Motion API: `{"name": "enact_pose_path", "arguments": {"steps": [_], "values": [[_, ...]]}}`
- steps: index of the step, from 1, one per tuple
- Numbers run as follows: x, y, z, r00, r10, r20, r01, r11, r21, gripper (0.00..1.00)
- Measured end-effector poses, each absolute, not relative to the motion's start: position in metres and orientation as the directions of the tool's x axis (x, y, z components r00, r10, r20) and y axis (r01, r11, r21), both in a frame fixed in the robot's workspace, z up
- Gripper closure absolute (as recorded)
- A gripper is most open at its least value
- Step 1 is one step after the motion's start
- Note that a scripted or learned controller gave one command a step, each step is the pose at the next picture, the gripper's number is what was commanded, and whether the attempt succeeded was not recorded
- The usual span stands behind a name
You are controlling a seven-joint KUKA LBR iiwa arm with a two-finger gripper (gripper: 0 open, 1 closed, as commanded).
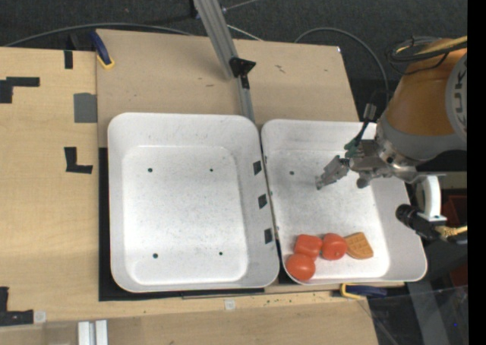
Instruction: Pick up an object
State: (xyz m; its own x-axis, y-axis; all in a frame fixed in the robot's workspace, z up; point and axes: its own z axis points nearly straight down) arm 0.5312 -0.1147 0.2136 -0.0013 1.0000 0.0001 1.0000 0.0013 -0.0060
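Three red rounded objects lie close together at the near edge of the right bin (304,146): one (307,245), a second (333,247) beside it, and a third (301,266) at the front corner. An orange-brown wedge (359,245) rests just to their right. My gripper (345,178) hangs over the middle of the right bin, well behind these objects. Its fingers are spread open with nothing between them; one fingertip (326,178) points to the left.
The left bin (121,184) sits beside the right one, joined by small black clips along the shared wall. A grey metal pole (216,24) slants in from the top to the bins' back edge. The wooden bench (45,184) extends left.
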Motion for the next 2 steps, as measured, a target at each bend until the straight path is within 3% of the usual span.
{"name": "enact_pose_path", "arguments": {"steps": [2], "values": [[0.52,-0.107,0.096,0.0,1.0,0.001,1.0,0.0,-0.009,0.0]]}}
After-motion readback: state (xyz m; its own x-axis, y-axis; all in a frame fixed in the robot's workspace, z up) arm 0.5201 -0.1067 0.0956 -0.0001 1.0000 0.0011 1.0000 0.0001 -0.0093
